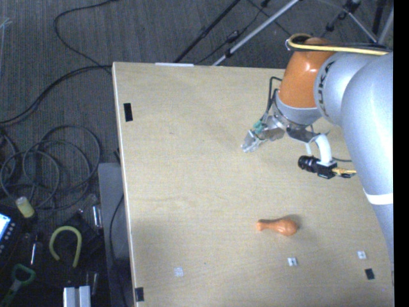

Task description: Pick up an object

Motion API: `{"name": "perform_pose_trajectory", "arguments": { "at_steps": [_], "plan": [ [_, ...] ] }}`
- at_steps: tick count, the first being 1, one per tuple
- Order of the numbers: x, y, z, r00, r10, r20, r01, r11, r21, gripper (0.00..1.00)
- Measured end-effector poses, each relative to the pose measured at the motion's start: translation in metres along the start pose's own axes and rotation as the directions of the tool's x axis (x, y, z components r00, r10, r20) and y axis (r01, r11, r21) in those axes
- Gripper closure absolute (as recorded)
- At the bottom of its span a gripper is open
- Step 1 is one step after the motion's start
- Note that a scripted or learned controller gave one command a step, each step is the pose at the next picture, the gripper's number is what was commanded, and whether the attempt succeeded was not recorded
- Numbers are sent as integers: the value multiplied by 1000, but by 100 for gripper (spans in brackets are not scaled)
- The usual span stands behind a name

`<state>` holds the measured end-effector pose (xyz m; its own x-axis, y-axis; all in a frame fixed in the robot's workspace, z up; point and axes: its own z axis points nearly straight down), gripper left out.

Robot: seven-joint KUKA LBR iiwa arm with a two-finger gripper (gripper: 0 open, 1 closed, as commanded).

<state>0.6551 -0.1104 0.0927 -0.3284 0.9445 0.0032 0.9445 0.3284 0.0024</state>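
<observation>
An orange, pear-shaped object (278, 226) lies on its side on the light wooden bench top (192, 190), in the lower right part of the camera view, with its narrow end pointing left. My gripper (250, 142) hangs over the bench well above and a little left of that object, and stands apart from it. It points down and to the left from the orange wrist band (303, 75). A small greenish piece shows at the gripper's base. I see nothing held in it.
The bench's left edge runs down from the far corner (115, 64). A black tag (128, 112) sits near it. Small markers (292, 261) dot the near right. A black fitting with a white cable (317, 164) hangs off the wrist. Cables and tools (57, 171) lie on the floor at left.
</observation>
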Motion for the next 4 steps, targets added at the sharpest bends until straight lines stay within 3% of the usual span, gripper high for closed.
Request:
{"name": "perform_pose_trajectory", "arguments": {
  "at_steps": [1, 2, 3, 4],
  "plan": [
    [0, 0, 0, 1000, 0, 0, 0, 1000, 0, 0],
    [-13, 4, -56, 958, 286, 5, -286, 958, 3, 0],
    [-72, -11, -24, 993, 116, 7, -116, 993, 3, 0],
    [-93, -18, 2, 990, -142, 5, 142, 990, 4, 0]
  ]
}}
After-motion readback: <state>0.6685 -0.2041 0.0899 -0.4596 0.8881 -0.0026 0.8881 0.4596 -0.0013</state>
